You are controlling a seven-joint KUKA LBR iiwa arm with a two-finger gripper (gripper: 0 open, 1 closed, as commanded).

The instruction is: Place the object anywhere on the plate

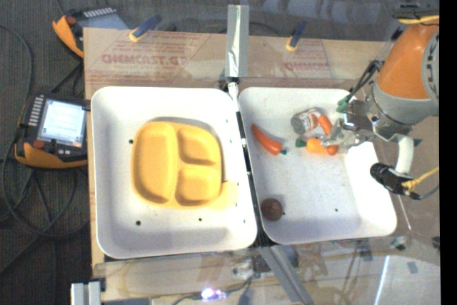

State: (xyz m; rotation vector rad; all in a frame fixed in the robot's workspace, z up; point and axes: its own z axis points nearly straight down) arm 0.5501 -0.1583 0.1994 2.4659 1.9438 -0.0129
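Plate — yellow, three compartments — sits mid-way in the left bin. In the right bin I see the gripper at about two o'clock, down among a small orange carrot and a crumpled silvery item; I cannot tell its state. A second carrot lies at ten o'clock, a brown ball at seven o'clock.

Bench: two white bins side by side, left bin, right bin, touching.
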